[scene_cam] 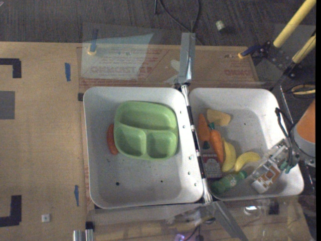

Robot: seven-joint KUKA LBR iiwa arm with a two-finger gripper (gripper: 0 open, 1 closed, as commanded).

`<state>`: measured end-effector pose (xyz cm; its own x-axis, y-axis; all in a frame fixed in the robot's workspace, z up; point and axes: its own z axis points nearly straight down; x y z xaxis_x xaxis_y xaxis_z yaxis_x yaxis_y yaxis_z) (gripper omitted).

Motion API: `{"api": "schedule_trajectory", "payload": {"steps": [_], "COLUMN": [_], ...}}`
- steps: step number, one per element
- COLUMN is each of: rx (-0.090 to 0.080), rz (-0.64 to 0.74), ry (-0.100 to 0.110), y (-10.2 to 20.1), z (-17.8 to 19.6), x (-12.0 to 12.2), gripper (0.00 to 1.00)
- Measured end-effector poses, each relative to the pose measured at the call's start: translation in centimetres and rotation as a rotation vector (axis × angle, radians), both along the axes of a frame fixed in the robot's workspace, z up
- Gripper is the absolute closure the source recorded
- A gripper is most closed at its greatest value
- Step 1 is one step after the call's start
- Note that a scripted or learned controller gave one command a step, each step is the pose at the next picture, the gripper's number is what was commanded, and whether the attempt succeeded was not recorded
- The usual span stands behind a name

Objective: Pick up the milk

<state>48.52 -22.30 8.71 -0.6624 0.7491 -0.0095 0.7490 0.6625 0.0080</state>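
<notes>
The milk [265, 177] is a small white carton with an orange label. It lies tilted in the front right corner of the right bin [251, 102]. My gripper [281, 158] reaches in from the right and sits directly at the carton's upper right end, touching or nearly touching it. The grey arm with its orange band [307, 127] hangs over the bin's right rim. Where gripper and carton meet is too small and cluttered to read.
Left of the milk lie a green bottle [228, 182], two bananas [239, 159], a carrot [215, 142], a dark carton [210, 165] by the divider and a pale yellow wedge [218, 117]. The left bin [135, 185] holds a green divided plate [146, 129] with a red item [111, 139] beside it.
</notes>
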Motion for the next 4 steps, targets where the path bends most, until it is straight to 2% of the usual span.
{"api": "schedule_trajectory", "payload": {"steps": [1,2,3,4], "rx": [-0.004,0.002,0.002,0.002], "rz": [-0.002,-0.349,-0.133,-0.134], "ry": [-0.009,0.005,0.011,0.011], "y": [-0.3,-0.3,1.3,1.3], "z": [0.9,0.1,10.4,10.4], "x": [0.3,3.4,0.3,0.3], "gripper": [1.00,1.00,1.00,0.00]}}
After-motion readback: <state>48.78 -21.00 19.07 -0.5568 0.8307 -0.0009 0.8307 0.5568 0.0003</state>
